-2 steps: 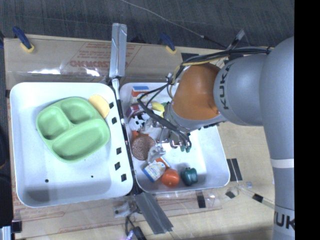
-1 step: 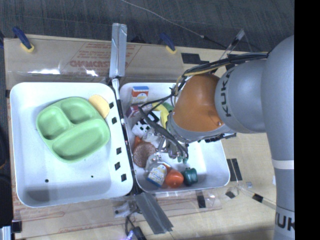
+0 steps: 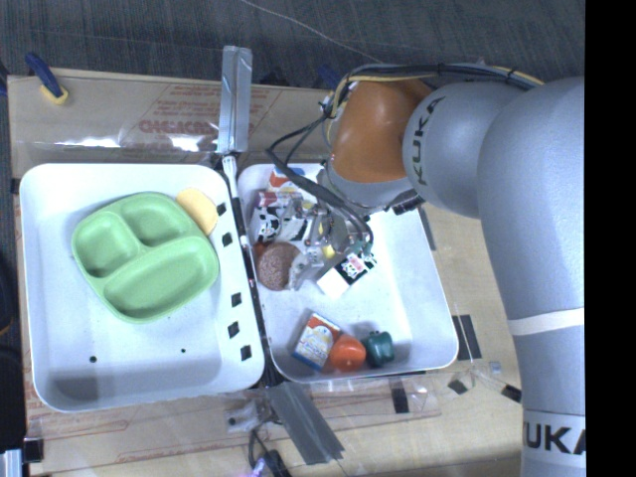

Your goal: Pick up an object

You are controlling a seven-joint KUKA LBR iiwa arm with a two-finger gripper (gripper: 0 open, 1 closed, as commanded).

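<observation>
Camera view: we see the arm [image 3: 477,157] reaching in from the right, its orange band above the right bin [image 3: 427,296]. The hand [image 3: 333,246] sits low in the far-left part of that bin, among a cluster of items. We cannot tell how far the hand is open or whether it has hold of anything; wrist and cables cover it.

Candidate objects in the right bin:
- brown round object [image 3: 277,264], dull and textured, against the left wall, just left of the hand.
- black-and-white patterned packet [image 3: 270,219], far of the brown one, close to the hand.
- small white block with a black patch [image 3: 343,271], just near-right of the hand.
- orange and white carton [image 3: 314,343], lying tilted by the near wall.
- orange-red object [image 3: 347,354], touching the carton's right side.
- dark teal object [image 3: 379,347], just right of that.

Room: the right half of the right bin is bare white floor, partly under the arm. The near trio sits tight to the near rim.

Left bin [image 3: 50,296]: green divided tray [image 3: 146,254] centred toward the far side, yellow object [image 3: 198,208] at its far-right corner, near the divider between the bins. Near strip of that bin is bare.

Counter [image 3: 119,107] shows beyond the bins on the far side.
</observation>
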